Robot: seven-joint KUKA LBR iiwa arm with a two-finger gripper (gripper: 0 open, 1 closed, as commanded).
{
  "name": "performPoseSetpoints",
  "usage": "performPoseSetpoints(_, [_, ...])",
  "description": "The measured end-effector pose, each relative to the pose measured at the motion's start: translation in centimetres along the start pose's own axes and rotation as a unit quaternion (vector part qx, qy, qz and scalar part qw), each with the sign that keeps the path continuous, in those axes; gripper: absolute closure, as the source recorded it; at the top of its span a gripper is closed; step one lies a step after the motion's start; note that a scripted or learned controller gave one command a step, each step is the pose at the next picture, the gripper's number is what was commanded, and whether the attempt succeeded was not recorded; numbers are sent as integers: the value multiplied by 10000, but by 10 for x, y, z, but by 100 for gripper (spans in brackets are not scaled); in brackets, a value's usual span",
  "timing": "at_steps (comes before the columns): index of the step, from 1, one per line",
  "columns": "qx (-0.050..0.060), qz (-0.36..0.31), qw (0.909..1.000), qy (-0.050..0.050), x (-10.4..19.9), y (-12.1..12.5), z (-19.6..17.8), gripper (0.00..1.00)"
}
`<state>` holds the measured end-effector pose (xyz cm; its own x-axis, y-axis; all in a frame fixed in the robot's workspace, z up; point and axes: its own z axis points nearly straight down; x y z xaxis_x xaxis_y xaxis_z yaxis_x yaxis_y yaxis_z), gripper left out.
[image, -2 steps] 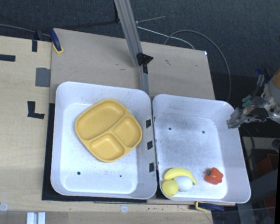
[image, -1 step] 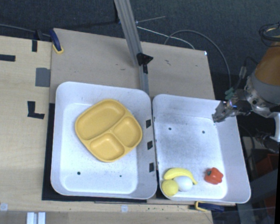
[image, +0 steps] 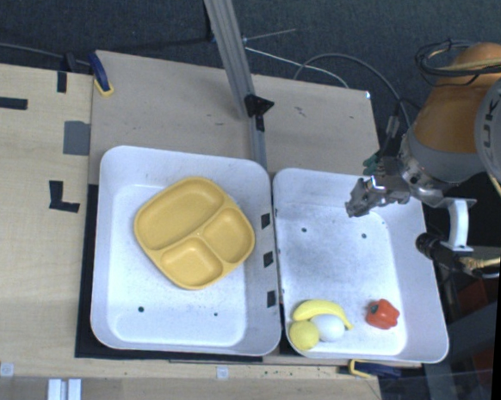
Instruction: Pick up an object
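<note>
My gripper (image: 360, 204) hangs over the far right part of the right bin (image: 342, 245), with nothing visible between its fingers. In that bin's near corner lie a yellow banana (image: 321, 310), a yellow lemon-like fruit (image: 304, 334) and a white egg-shaped object (image: 332, 329), all touching. A small red pepper (image: 382, 314) sits just to their right. All these objects lie well below the gripper in the view, toward the front edge.
A yellow three-compartment plate (image: 193, 232) lies in the left bin (image: 121, 305). A grey metal post (image: 236, 51) slants down to the bins' far junction. Cables run behind the right bin near the arm.
</note>
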<state>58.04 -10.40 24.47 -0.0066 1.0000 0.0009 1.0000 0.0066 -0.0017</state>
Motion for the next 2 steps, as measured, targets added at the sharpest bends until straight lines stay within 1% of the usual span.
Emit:
performPoseSetpoints(1, [-5, -1, 10000, 2, 46, 13, -4, 100])
performPoseSetpoints(2, [-5, -1, 10000, 2, 95, 20, -8, 100])
